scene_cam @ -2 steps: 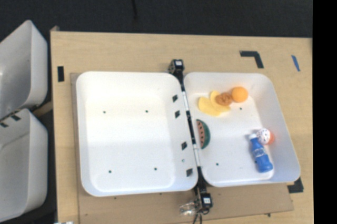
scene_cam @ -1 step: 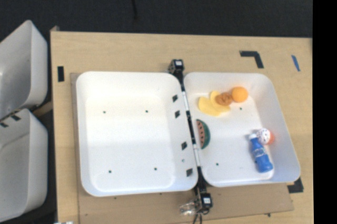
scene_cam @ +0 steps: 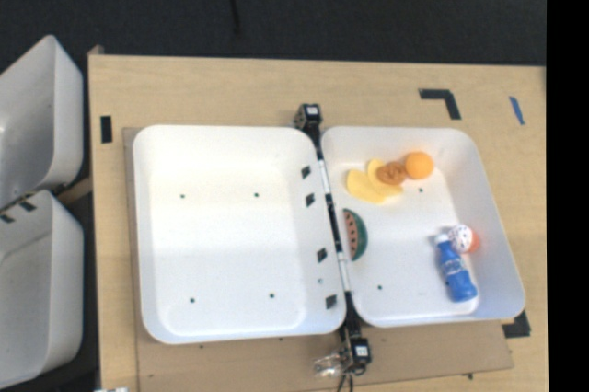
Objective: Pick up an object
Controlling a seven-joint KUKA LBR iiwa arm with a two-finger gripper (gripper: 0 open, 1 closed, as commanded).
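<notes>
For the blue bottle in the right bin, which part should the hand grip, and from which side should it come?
Probably grip the blue bottle across the middle of its body, coming straight down from above. It lies flat on the right bin floor, its long sides free, while a small white and orange ball crowds its upper end.

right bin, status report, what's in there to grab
Right bin holds an orange ball, yellow banana piece, watermelon slice by the divider, blue bottle. All lying loose, none lifted. Nothing stacked over the bottle.
</notes>
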